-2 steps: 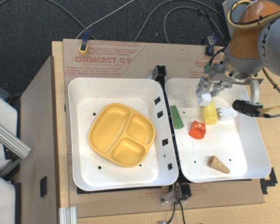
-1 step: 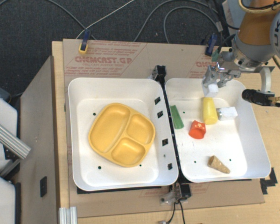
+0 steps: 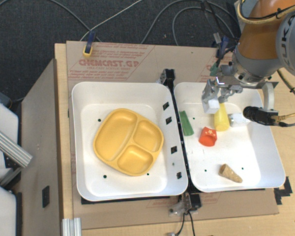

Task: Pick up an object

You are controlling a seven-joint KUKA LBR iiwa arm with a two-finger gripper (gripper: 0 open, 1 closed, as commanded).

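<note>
Yellow bottle [image 3: 221, 118] sits under tool [image 3: 215, 98], finger state unclear; open floor twd right bin [image 3: 265, 154] front edge.

The right bin [image 3: 265, 151] holds 4 objects: yellow bottle [image 3: 221, 118], red piece [image 3: 208, 136], green stick [image 3: 187, 123], tan wedge [image 3: 230, 173] (nearest the front).

A brown cardboard sheet [image 3: 113, 58] with red print lies under the two white bins [image 3: 81, 132]. Black clips [image 3: 167, 76] sit along the seam between the bins, at the far end of that sheet. A blue and yellow clamp [image 3: 89, 47] grips the cardboard's far left edge. Beyond the cardboard, black cables [image 3: 64, 11] and a thin pale cord [image 3: 132, 3] trail over dark carpet [image 3: 19, 38]. Left of the cardboard stands a metal rail [image 3: 10, 144].
</note>
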